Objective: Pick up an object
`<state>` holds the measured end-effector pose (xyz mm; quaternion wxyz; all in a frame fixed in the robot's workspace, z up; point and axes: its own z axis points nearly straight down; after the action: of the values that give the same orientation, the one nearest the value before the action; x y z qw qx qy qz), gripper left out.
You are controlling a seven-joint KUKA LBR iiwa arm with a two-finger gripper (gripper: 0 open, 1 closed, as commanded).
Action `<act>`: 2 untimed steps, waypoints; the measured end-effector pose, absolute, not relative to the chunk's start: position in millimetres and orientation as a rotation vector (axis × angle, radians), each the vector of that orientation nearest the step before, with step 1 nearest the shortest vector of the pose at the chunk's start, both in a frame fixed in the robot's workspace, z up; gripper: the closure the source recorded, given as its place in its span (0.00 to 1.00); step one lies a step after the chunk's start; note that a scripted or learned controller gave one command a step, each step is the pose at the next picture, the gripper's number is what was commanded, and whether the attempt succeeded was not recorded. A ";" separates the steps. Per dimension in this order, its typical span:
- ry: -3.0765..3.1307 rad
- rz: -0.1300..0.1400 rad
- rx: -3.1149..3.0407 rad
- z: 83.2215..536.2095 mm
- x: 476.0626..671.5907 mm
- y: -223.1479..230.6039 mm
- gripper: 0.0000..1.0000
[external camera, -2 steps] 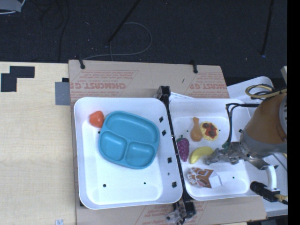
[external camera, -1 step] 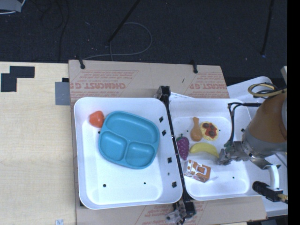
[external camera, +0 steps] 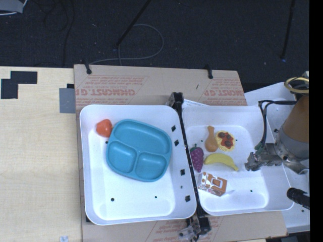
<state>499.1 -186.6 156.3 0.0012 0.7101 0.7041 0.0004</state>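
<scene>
While the arm reaches in from the right, each part sits as follows.
Arm: grey KUKA arm (external camera: 295, 135) with orange band, low over the right shallow white bin's (external camera: 257, 198) right edge.
Gripper: dark two-finger gripper (external camera: 254, 161) points left, near the bin wall; finger spread cannot be told, nothing visibly between them.
Nearest object: yellow plastic banana (external camera: 221, 160), just left of the gripper, apart from it.
Around it: purple toy grape bunch (external camera: 196, 158), tan toy drumstick (external camera: 211, 139), small round toy pizza (external camera: 225, 140), printed orange-and-white packet (external camera: 213, 183).
Left shallow white bin (external camera: 131, 208): blue compartment plate (external camera: 138, 149), red-orange toy tomato (external camera: 104, 128) beside it.

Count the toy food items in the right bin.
5: drumstick and pizza slice at the back, grapes by the divider, banana mid-bin, snack packet in front. None looks hidden.
</scene>
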 end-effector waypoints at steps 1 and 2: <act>2.221 0.002 2.216 213.8 503.2 -196.4 1.00; 2.220 0.002 2.217 273.3 504.3 -205.2 1.00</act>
<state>504.3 -205.2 273.3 0.0022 0.7067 0.7075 0.0006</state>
